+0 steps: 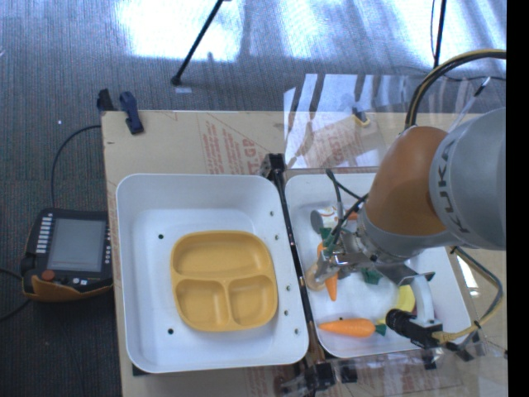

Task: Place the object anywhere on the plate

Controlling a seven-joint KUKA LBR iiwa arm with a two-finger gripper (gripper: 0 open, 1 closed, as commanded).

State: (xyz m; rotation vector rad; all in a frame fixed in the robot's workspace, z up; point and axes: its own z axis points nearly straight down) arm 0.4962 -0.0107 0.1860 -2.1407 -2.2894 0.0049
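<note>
Small carrot: a little orange carrot (331,287) is hanging point-down near the middle of the right bin (438,259), just under the gripper.
Gripper: the gripper (331,270) is sitting over the left half of the right bin, and the small carrot's top is sitting at its tip; whether the claw is open, closed or truly pinching the carrot cannot be told, since the wrist is covering it.
Arm: the grey arm with its orange band (409,193) is reaching in from the right and covering much of the right bin's far side.
Plate: a yellow three-compartment plate (223,279) is lying in the middle of the left bin (149,213), well apart from the small carrot, with the bins' shared walls between them.
Large carrot: a bigger carrot (350,328) with a green end is lying flat along the near edge of the right bin.
Other items: a yellow piece (403,298) is lying near the right bin's near right corner, and a small white-and-green object (324,220) is sitting near its left wall.
Pendant: a control pendant (73,251) is lying on the floor to the left of the bench.
</note>
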